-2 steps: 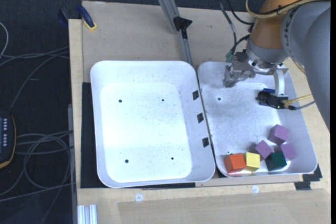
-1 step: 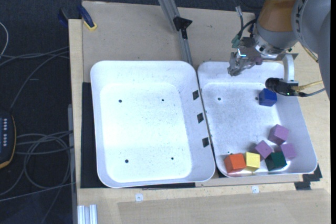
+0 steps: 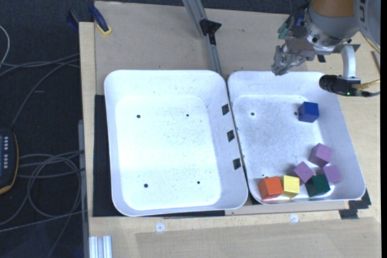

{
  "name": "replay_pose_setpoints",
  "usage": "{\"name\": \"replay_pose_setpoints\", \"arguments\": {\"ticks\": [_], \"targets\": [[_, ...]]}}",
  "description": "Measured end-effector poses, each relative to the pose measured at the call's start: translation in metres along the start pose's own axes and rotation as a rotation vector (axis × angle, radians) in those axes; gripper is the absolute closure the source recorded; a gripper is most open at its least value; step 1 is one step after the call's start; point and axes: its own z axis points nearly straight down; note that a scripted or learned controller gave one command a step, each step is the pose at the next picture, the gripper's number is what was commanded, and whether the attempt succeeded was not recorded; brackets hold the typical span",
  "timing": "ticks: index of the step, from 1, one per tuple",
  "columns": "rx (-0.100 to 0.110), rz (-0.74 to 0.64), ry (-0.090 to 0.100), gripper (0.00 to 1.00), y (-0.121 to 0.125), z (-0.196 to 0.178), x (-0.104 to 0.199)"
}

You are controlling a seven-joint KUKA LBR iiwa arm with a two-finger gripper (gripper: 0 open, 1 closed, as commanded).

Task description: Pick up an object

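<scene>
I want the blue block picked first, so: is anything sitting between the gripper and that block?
Nothing visible does. The gripper hangs over the far rim of the right bin, and the blue block sits alone on the bin floor nearer the camera. The other blocks cluster in the bin's near right corner.

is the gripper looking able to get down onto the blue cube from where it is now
Probably yes. The blue cube sits alone on bare floor in the right bin, well apart from the cluster of blocks at the near edge. The gripper hangs over the bin's far rim, with nothing between them.
</scene>
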Motion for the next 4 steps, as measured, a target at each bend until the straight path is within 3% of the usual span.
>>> {"name": "replay_pose_setpoints", "arguments": {"ticks": [1, 3, 4], "targets": [[0.005, 0.000, 0.001, 1.00, 0.001, -0.018, 0.000], [0.012, -0.004, 0.004, 1.00, -0.023, 0.006, 0.106], [0.011, -0.004, 0.004, 1.00, -0.036, 0.001, 0.151]]}}
